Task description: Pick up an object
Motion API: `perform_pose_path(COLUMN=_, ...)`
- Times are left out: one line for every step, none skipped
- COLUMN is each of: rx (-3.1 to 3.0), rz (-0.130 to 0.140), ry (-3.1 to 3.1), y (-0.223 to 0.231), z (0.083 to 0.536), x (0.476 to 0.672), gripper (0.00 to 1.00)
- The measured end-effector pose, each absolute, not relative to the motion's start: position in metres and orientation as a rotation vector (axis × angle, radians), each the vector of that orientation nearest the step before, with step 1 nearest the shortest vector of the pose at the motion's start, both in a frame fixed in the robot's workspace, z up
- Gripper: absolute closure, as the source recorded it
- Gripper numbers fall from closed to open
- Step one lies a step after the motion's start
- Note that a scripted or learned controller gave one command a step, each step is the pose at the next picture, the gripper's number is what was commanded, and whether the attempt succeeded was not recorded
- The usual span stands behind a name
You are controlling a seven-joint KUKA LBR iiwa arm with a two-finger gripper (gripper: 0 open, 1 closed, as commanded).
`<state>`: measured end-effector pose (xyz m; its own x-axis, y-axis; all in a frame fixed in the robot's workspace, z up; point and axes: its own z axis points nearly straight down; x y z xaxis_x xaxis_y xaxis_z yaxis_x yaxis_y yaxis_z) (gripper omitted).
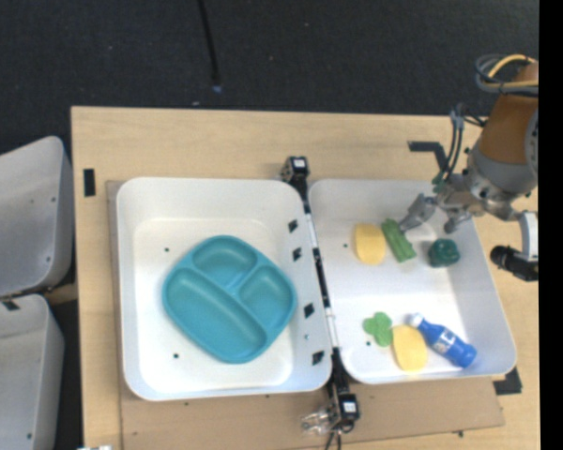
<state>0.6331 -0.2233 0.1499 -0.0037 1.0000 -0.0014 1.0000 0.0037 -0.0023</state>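
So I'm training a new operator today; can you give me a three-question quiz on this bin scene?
1. True or false: the teal divided plastic plate lies in the left white bin.
2. Which sits nearest the end effector? A) green rectangular block B) blue plastic bottle C) green clover-shaped toy
3. How many yellow objects are in the right white bin?

Key: 1 true; 2 A; 3 two.

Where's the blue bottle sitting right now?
The blue bottle lies in the right bin, near its front right corner, touching the yellow block, with the green piece just to that block's left.
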Motion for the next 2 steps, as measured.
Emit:
perform_pose_path(rx=-2.217, rz=0.004, ry=-2.227, y=-0.224, z=0.099, x=0.633, gripper=0.0)
perform_pose_path(rx=-2.219, rz=0.002, ry=-2.236, y=-0.226, z=0.113, x=0.634, gripper=1.0)
